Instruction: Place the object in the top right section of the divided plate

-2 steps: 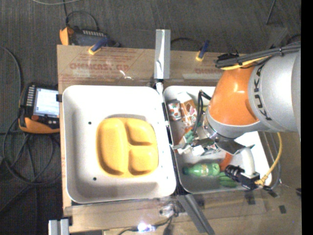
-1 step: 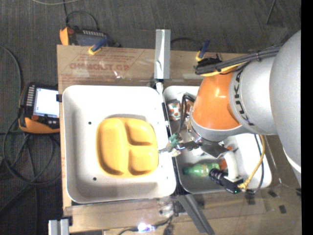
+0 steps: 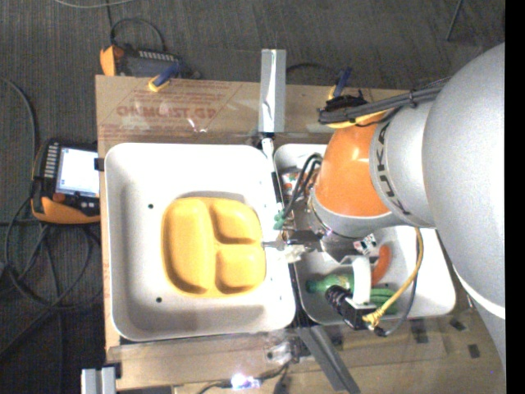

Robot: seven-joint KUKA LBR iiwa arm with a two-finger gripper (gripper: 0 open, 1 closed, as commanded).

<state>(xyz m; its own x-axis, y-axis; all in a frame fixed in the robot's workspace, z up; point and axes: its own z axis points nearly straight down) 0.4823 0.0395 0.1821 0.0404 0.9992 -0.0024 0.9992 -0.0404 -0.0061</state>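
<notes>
Your yellow divided plate sits in the left bin, ready to receive; the arm hangs over the right bin, hiding its gripper — grip state: can't tell.

The divided plate lies open from above. Right of it, the arm crowds the right bin.
</notes>
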